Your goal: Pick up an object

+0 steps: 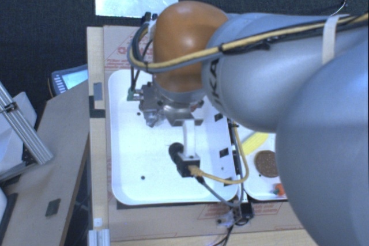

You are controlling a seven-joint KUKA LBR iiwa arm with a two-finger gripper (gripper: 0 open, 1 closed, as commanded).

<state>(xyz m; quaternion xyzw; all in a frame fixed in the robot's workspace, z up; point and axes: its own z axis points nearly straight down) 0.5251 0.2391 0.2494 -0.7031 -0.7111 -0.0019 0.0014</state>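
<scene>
Two shallow white bins sit side by side on cardboard [117, 60] whose red printing is too faint to read. The grey arm [277, 95] hides most of the right bin [256, 185]. At its edge show a yellow object [253, 142], a brown disc [266, 163] and a cut-off orange scrap [279, 188]. Farther back, the gripper [151, 117] hangs over the left bin [132, 181], nothing visibly held; how far open, I cannot tell.
</scene>
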